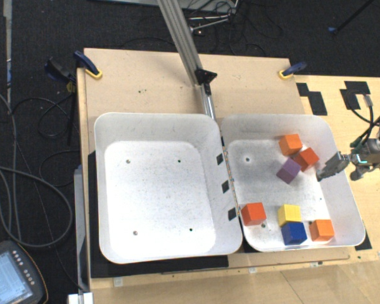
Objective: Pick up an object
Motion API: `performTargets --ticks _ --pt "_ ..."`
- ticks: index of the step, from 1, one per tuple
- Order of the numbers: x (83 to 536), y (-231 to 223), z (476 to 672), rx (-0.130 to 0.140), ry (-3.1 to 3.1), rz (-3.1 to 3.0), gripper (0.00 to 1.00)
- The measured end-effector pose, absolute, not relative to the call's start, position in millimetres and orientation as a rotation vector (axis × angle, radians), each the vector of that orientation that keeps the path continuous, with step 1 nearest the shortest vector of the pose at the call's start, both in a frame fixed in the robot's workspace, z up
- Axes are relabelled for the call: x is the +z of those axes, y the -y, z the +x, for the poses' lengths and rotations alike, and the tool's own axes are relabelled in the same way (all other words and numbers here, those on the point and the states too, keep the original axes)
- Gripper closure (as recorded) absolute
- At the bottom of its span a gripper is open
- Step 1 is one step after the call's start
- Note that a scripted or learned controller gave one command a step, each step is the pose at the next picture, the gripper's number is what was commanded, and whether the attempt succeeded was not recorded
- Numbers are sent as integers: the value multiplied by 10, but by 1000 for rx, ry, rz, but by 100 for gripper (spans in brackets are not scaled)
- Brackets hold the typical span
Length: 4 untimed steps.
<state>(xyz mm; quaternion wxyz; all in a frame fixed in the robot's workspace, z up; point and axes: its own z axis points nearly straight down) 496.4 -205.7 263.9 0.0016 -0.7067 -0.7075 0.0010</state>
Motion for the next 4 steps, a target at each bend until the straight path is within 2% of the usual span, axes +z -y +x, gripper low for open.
performTargets --ticks 1,3,4 --pt "2658 2056 4972 0 2222 -2221 0" --pt "1399 2044 4970 4 2216 -2218 0" --pt "936 2041 4976 0 2221 -2224 0"
